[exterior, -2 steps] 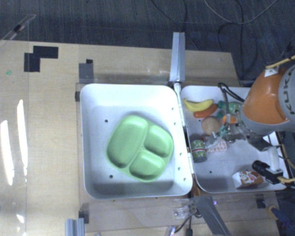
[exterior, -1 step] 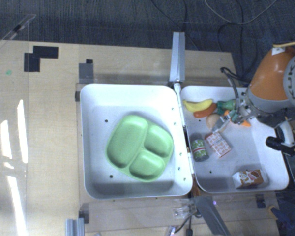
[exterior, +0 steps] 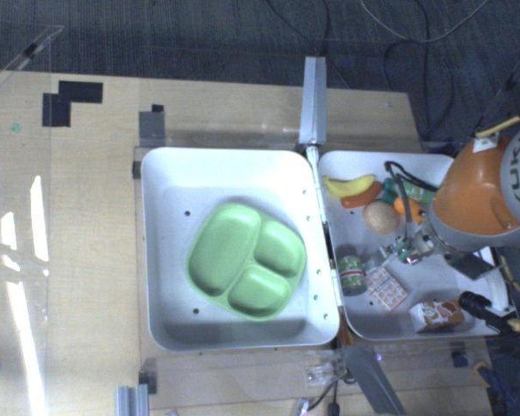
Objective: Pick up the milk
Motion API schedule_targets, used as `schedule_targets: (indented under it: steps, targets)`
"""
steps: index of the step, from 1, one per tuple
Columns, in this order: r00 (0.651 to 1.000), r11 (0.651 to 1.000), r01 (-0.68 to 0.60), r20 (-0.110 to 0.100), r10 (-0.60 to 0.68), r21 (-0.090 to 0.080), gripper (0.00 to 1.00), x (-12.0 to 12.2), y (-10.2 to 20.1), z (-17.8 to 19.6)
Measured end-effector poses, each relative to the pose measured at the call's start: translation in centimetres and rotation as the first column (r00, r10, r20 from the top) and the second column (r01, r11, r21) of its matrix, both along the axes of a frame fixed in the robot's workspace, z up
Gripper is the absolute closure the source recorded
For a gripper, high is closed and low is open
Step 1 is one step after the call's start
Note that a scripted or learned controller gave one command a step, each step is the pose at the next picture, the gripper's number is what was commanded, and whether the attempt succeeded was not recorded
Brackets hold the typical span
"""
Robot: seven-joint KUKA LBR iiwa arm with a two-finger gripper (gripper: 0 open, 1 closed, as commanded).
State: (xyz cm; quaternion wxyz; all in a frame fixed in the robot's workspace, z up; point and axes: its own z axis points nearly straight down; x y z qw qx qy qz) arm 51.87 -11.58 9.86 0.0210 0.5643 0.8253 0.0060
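Note:
The milk [exterior: 437, 316] is a small white and brown carton lying on its side near the front edge of the right bin [exterior: 390, 326]. My gripper [exterior: 406, 250] hangs over the middle of that bin, under the arm's orange band [exterior: 475, 199]. It is to the upper left of the milk and apart from it, and nothing of the carton is at its tip. The arm hides the bin's right part.
The right bin also holds a banana [exterior: 350, 184], a red pepper [exterior: 359, 199], a tan round object [exterior: 380, 217], a green can [exterior: 350, 272] and a checkered packet [exterior: 386, 288]. A green divided plate [exterior: 246, 260] lies in the left bin [exterior: 169, 319].

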Motion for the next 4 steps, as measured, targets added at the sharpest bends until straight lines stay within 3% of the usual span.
schedule_targets:
  steps: [1, 2, 3, 4]
  targets:
    - [0.997, 0.998, -0.066, -0.032, 0.066, 0.011, 0.0, 5.6, -4.8, 16.1]
    - [0.961, 0.962, -0.274, -0.038, 0.274, 0.013, 0.0, 2.0, 0.1, 1.5]
    - [0.955, 0.956, -0.294, -0.033, 0.294, 0.01, 0.0, 7.8, -2.8, 7.5]
    - [0.917, 0.918, -0.397, -0.037, 0.397, 0.011, 0.0, -3.0, -2.7, 4.5]
